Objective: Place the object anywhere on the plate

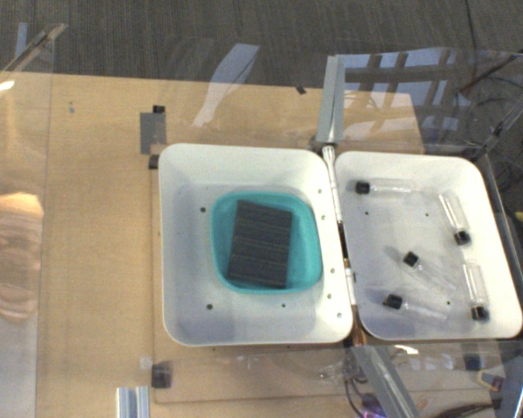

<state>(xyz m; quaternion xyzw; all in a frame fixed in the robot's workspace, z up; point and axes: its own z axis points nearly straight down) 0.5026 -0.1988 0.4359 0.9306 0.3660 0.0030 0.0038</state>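
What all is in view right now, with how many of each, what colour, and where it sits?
Bins: 2, white, side by side on the bench; left bin, right bin.
Plate: 1, teal, squarish, middle of the left bin.
Dark block: 1, dark grey, ribbed, lying on the plate.
Tubes: 5, clear with black caps, scattered in the right bin; one near the top, two by the right wall, two lower middle.
Bench: 1, tan wood, under both bins.
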